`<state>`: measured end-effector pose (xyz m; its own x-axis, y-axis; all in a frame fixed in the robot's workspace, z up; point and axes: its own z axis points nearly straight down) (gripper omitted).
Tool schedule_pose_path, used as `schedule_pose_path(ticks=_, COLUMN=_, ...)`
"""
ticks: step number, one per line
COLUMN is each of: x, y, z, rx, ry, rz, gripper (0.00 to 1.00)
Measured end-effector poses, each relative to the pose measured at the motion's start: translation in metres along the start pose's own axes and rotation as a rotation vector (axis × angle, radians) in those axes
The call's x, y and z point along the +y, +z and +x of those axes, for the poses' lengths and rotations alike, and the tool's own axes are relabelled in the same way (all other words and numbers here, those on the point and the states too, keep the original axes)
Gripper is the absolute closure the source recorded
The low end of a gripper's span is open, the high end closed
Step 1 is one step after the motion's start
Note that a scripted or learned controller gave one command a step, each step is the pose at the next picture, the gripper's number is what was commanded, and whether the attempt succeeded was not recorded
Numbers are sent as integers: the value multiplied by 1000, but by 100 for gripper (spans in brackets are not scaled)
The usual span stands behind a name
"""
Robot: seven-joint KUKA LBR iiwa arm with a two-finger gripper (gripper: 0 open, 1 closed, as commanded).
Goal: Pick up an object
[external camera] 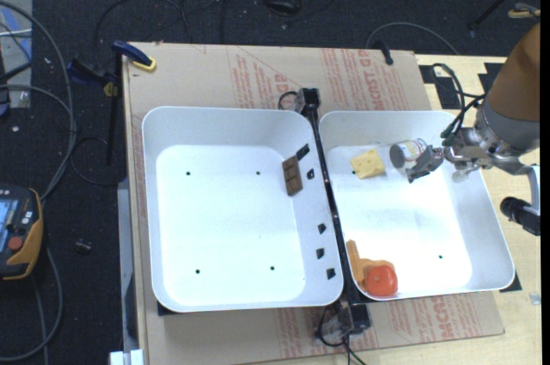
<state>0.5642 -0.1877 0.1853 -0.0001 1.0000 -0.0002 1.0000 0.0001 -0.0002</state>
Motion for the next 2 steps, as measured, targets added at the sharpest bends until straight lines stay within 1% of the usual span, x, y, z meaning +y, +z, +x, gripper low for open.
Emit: schedule_pose_path(ticks=2, x=0, y=0, z=0, rx=0, ry=0, rz=0, gripper=0)
